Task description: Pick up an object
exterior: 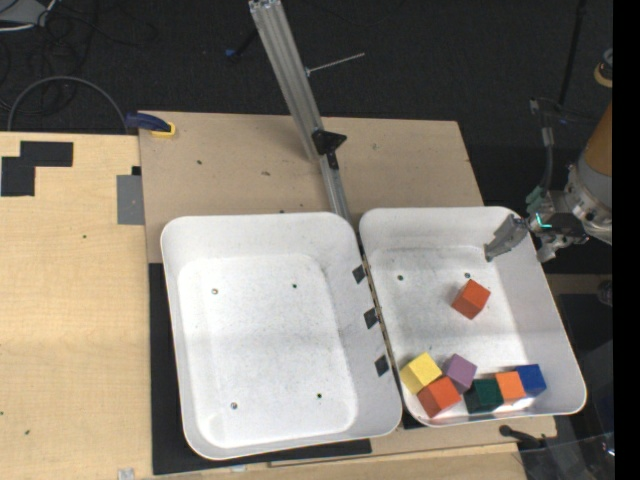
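A red-orange cube point(471, 298) lies alone in the middle of the right bin point(430, 238). Along that bin's front edge sits a cluster of blocks: yellow point(422, 370), purple point(460, 369), red point(438, 396), green point(484, 395), orange point(511, 385) and blue point(531, 378). My gripper point(525, 240) hangs over the right bin's far right rim, up and to the right of the red-orange cube. Its fingers are spread apart with nothing between them.
The left bin point(200, 238) stands beside the right one, joined by black clips point(370, 318). An aluminium bar point(300, 98) slants from the top down to the gap between the bins. The wooden bench extends to the left.
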Robot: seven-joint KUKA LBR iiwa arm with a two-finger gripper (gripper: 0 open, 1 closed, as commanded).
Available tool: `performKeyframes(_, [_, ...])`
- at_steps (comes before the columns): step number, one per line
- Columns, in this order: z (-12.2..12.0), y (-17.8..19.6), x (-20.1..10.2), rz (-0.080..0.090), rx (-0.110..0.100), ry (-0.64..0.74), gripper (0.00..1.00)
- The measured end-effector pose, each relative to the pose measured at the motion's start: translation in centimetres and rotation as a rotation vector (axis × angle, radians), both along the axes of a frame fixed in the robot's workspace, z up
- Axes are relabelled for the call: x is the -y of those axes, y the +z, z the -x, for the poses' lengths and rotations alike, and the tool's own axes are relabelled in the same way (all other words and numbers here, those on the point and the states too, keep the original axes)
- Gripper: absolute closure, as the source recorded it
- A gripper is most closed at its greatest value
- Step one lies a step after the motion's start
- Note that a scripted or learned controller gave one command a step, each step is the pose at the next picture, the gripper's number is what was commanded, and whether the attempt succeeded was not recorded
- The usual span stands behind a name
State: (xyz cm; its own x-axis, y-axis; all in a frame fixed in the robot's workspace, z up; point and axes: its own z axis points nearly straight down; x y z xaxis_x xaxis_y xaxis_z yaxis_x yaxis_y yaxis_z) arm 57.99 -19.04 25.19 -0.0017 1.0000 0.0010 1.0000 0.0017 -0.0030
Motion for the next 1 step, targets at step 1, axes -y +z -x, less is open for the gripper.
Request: performKeyframes(1, [0.0, 0.0, 0.0, 0.0, 0.0, 0.0, 0.0])
